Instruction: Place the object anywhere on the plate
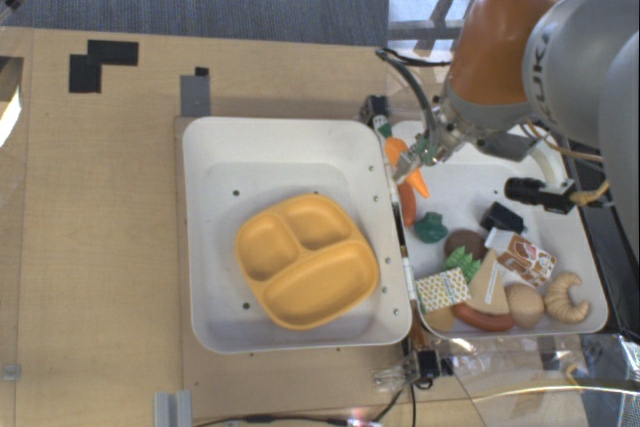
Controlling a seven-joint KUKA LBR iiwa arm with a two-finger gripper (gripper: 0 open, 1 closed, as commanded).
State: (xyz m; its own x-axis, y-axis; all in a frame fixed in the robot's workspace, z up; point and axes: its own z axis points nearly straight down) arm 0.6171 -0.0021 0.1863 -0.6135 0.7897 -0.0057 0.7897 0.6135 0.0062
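A: What takes up the most room?

B: The arm (560, 35), grey with an orange band, reaching in from the right above the bench (90, 245). Below it sit two white bins side by side — the left bin (210, 315) and the right bin (590, 235).

A: And inside them?

B: The left bin holds a yellow plate (305, 260) with three sections, lying a little below the bin's middle. The right bin holds a crowd of toy food: a croissant (567, 298), a sausage (483, 318), a round brown piece (465, 242) and a small green piece (431, 228), all in its lower half.

A: Where is the gripper?

B: The gripper (418, 158) hangs over the wall between the two bins, near their top edge. An orange carrot (410, 170) sits right at its tip, touching it — whether the fingers close on the carrot cannot be told from here. The carrot is well apart from the plate.
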